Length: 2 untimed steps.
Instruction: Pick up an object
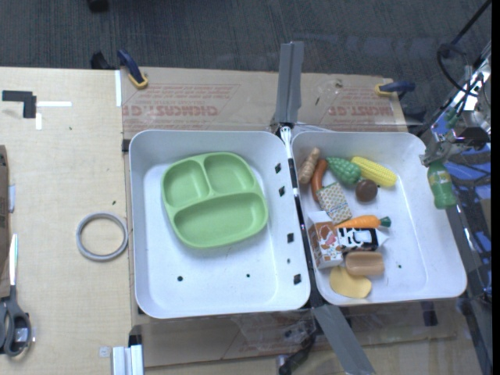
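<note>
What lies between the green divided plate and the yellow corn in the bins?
In the camera view, between the green plate and the corn lie the bins' adjoining walls, then a brown stick-like food, a carrot and a green vegetable.

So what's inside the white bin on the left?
The left bin holds a green divided plate with three compartments, and nothing lies in them. The plate covers the bin floor beneath it, so anything under there can't be seen.

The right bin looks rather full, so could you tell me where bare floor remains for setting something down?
In the right bin, bare floor runs along the right wall, beside the corn and carrot. The left side is crowded. The left bin has room below the green plate.
</note>
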Motion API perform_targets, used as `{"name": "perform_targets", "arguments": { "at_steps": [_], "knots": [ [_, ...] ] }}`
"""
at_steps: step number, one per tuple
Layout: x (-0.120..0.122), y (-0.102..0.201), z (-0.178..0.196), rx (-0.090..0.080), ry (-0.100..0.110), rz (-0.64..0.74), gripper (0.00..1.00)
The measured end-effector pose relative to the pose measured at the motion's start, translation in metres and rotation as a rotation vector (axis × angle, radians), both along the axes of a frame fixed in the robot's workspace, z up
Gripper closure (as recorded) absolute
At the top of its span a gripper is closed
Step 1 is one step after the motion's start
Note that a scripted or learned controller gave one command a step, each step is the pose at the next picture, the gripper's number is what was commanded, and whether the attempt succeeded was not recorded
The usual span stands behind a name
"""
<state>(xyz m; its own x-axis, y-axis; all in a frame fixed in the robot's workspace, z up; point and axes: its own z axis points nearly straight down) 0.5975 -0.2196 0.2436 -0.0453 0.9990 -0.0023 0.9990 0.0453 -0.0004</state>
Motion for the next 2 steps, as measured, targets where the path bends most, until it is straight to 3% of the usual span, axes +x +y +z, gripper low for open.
{"name": "perform_targets", "arguments": {
  "at_steps": [1, 2],
  "knots": [
    [-0.026, 0.01, -0.081, 0.002, 0.002, 0.096, 1.0],
    [0.017, 0.054, -0.057, 0.001, 0.0, 0.041, 1.0]
  ]
}}
